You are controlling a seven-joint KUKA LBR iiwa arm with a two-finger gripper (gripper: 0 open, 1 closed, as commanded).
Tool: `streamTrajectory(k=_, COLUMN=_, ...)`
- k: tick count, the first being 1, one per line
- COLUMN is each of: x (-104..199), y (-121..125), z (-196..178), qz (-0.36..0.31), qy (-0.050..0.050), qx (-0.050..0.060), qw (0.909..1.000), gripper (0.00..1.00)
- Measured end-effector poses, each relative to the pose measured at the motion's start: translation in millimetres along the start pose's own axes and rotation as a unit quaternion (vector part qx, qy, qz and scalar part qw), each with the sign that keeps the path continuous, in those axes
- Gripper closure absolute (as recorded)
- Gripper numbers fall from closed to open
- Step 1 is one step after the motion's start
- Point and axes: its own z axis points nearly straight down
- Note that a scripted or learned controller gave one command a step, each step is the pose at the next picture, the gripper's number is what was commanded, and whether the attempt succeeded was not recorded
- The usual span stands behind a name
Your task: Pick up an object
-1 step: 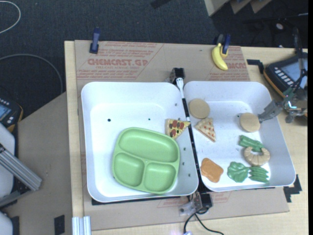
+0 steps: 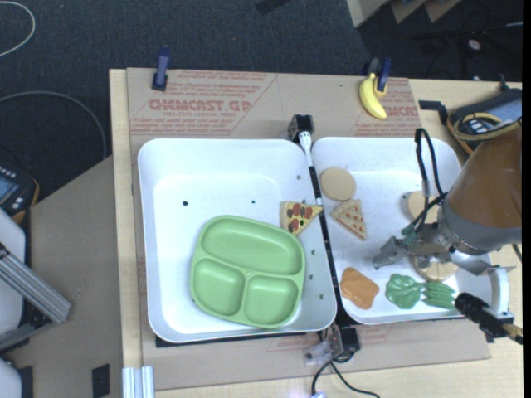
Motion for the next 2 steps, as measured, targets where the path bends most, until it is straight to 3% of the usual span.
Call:
streamTrajectory(k=1, x=-4.6, y=4.0, z=-17.7, qz=0.002, qy=-0.005, qx=-0.009, qw=0.9999, gripper=1.00)
streamTrajectory(k=2, x=83.9, y=4.4, z=-55.5, qz=-0.004, qy=-0.002, qx=-0.010, qw=0.9999, gripper=1.00)
